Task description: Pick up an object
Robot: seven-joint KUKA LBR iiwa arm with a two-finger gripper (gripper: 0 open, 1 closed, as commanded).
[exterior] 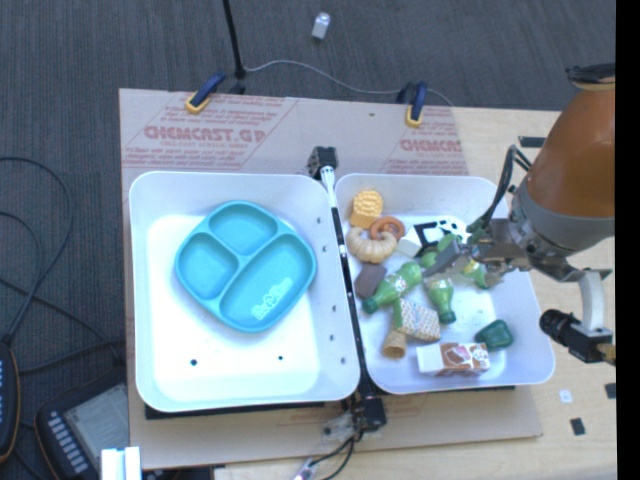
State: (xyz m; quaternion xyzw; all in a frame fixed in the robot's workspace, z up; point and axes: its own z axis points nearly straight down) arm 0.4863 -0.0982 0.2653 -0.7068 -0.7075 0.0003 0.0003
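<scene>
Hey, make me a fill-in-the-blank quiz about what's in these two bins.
1. The blue divided plate lies in the ____ bin.
2. The plate has ____ compartments.
3. The arm's hand is over the ____ bin.
4. The corn cob in that bin is coloured ____.

Missing words: left; three; right; yellow

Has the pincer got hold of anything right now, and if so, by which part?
Cannot be told. The pincer sits low in the right white bin, among the green plastic toy bottles, but nothing shows clearly between its tips.
</scene>
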